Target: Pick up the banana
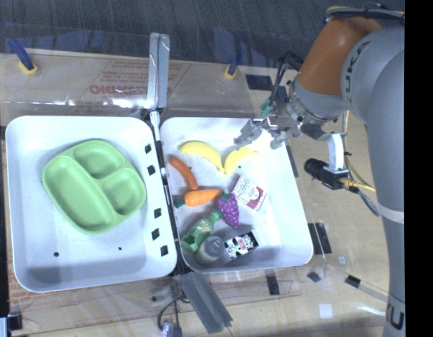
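Observation:
The yellow banana [210, 155] lies curved in the upper part of the right bin [290, 188], with its right end near the bin's middle. My gripper [260, 138] hangs just above and to the right of that end, open, its two fingers spread apart with nothing between them. The left finger [243, 136] sits close over the banana's right tip; I cannot tell whether it touches.
Below the banana lie a red-orange sausage [183, 172], a carrot [201, 197], purple grapes [229, 209], a pink carton [250, 193], a green bottle [198, 232], a grey can [211, 248] and a cow-patterned box [241, 243]. A green divided plate [95, 183] rests in the left bin [27, 258].

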Robot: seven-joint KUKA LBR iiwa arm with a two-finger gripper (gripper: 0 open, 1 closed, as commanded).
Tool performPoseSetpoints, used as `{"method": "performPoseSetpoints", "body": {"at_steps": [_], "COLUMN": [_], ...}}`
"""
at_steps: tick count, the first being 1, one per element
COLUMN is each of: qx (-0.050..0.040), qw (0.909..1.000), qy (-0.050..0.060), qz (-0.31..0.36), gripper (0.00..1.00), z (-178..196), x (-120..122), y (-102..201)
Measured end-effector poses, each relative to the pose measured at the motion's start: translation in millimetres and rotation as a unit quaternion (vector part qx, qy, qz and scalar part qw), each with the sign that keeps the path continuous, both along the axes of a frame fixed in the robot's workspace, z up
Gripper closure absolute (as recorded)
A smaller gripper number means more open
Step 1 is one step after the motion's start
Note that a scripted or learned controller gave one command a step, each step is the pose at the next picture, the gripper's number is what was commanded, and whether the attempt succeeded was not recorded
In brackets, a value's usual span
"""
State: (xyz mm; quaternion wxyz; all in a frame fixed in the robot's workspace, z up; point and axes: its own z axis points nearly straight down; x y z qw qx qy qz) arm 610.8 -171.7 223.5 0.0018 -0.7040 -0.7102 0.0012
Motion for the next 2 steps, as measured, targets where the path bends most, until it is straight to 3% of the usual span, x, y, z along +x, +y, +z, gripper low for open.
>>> {"method": "performPoseSetpoints", "body": {"at_steps": [1,2], "qx": [-0.0006,-0.0002], "qw": [0.9999,0.9998], "qy": [-0.001,0.001], "qz": [0.016,0.018], "gripper": [0.00,1.00], "z": [-131.7,-122.3], "x": [20.9,20.6], "y": [-2.6,-1.6]}}
